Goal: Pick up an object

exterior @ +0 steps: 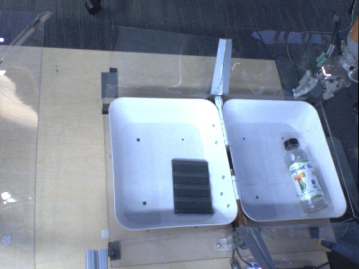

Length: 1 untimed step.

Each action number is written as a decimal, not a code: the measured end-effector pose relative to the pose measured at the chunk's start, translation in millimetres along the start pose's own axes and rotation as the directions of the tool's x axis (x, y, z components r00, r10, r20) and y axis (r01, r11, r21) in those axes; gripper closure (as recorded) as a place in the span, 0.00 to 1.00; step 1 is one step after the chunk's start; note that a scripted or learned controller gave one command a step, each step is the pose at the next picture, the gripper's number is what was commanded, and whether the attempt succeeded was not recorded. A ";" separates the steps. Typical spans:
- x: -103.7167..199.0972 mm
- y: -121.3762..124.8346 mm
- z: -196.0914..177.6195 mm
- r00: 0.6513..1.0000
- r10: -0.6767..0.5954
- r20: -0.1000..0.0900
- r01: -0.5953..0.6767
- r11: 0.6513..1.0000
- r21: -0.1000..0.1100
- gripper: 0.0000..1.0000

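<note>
Clear plastic bottle point(303, 177) lies on its side in the right bin point(263, 116), near the far-right wall; black ribbed block point(192, 186) in the left bin point(140, 116); pincer point(322, 74) parked top right, can't tell its state; we'd grasp across the bottle's body, clear of the wall.

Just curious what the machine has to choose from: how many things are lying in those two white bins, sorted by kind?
Black ridged rectangular block, lying in the left bin: 1
Clear plastic bottle with a black cap, lying on its side in the right bin: 1
Total: 2
</note>
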<state>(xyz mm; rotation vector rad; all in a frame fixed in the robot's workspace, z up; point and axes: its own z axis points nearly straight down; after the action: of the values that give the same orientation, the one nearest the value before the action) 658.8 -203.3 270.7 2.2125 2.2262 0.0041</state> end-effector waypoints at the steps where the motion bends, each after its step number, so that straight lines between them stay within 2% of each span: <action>1: -1.3 -46.6 173.9 0.996 -0.085 0.001 0.085 0.996 -0.004 0.00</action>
<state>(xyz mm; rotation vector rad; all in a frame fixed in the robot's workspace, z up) 612.9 -204.9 96.6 2.1132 2.3152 0.0076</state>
